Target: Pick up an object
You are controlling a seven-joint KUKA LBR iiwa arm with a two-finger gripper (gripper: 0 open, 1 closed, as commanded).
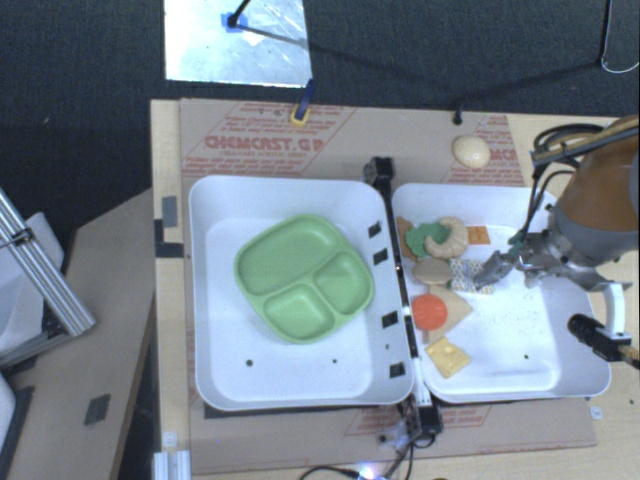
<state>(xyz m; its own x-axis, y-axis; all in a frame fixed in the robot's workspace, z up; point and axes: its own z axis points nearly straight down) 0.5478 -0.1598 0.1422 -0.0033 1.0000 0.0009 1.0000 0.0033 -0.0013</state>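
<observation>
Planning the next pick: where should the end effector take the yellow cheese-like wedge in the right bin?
Take the yellow wedge across its two straight sides, coming straight down from above. It lies flat on the right bin floor, apart from the orange-red disc, with bare floor to its right for a finger.

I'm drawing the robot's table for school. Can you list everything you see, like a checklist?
Surface: brown bench bearing a left bin and a right bin, both white.
Job's things: in the right bin, an orange-red round piece, a yellow cheese-like block, a grey stone-like lump, a green piece on a tan ring.
Clutter: green divided plate in the left bin; pale egg-like ball on the bench.
Claw: claw low in the right bin beside the pile; grip unclear.
Cables: black cables near the arm.
Surroundings: dark floor, shiny sheet.
</observation>
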